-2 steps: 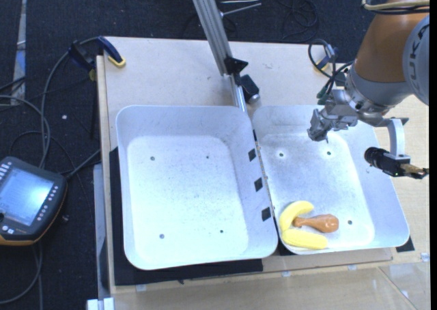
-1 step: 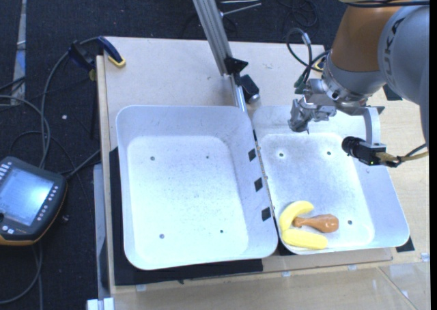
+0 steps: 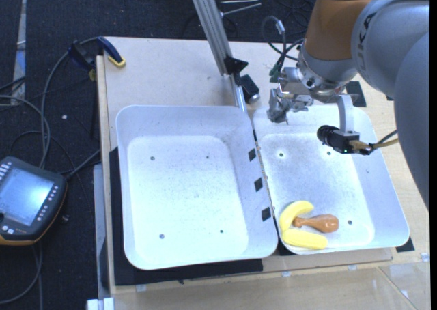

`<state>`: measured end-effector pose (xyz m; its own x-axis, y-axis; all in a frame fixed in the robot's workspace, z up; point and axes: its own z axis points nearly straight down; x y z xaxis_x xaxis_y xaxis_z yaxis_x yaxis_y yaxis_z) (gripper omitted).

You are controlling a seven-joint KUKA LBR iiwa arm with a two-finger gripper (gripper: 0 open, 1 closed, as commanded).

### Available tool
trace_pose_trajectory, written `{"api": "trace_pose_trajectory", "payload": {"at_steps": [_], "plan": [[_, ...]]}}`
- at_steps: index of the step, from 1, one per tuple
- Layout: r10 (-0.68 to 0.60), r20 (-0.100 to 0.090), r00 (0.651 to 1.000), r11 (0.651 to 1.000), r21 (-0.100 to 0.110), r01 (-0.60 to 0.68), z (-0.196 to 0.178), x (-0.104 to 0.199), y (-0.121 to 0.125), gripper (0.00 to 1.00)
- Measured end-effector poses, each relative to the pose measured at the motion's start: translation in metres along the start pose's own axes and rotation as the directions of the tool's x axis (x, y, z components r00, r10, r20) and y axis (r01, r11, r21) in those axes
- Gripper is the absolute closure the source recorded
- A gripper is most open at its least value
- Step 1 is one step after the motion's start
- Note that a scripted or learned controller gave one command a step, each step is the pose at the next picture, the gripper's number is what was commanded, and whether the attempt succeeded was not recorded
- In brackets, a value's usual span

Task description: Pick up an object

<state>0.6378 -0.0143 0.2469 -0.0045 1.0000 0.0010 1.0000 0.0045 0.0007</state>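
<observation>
The grey arm (image 3: 382,35) reaches in from the right, its orange band bulging above the wrist, and its claw (image 3: 278,112) hangs over the far left corner of the right bin (image 3: 382,186), close to that bin's back rim. The claw looks small and dark from this height, and I cannot tell how far apart its tips stand; nothing shows between them. A small black unit (image 3: 339,139) on a bracket sits just to the right of the claw, over the same bin.

The things to pick lie well apart from the claw, at the near edge of the right bin: a yellow banana (image 3: 295,212) curved beside a brown drumstick-shaped toy (image 3: 319,222), with a second yellow piece (image 3: 304,239) just in front of them (possibly another banana). All three are bunched close, seemingly touching.

The left bin (image 3: 184,186) sits beside it on the pale worktop (image 3: 171,69), their rims overlapping. A handheld control pad (image 3: 26,198) lies on the floor at far left.
</observation>
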Motion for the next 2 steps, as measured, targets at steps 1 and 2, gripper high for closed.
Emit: {"api": "trace_pose_trajectory", "payload": {"at_steps": [1,2], "plan": [[0.000,0.000,1.000,1.000,0.000,0.000,-0.005,0.052,0.013,1.00],[0.000,0.000,1.000,1.000,0.001,0.000,-0.004,0.101,0.025,1.00]]}}
